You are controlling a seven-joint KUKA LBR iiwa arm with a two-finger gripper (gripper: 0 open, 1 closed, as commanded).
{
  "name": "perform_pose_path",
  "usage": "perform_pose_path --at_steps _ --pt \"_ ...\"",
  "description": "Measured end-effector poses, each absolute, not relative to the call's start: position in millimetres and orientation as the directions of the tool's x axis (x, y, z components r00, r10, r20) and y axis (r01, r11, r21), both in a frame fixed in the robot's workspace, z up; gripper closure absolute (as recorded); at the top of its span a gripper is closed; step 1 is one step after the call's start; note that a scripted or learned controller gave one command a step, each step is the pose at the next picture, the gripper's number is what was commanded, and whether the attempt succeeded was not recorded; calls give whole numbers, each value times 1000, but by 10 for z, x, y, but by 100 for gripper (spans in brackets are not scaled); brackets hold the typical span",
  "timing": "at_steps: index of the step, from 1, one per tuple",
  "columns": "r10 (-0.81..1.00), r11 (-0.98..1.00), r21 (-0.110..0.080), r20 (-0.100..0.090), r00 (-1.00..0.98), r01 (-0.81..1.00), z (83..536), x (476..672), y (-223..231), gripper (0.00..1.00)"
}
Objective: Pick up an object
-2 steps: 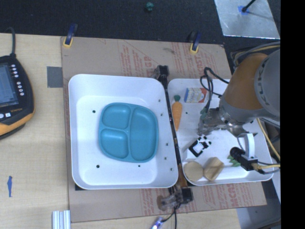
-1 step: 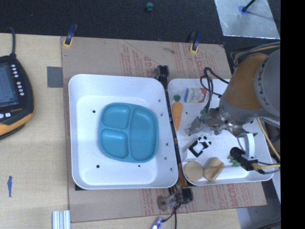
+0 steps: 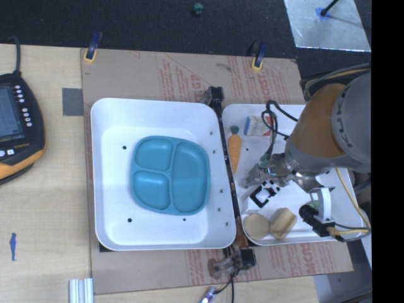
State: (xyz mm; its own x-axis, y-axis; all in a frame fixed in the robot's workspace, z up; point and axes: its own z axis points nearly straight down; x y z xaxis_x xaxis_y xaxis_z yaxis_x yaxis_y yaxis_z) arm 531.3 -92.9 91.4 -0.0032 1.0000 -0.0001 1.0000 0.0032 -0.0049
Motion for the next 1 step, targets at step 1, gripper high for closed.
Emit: perform_pose_path --at_steps 1 --pt "1000 2 -5 -1 -2 1000 1018 5318 -940 100"
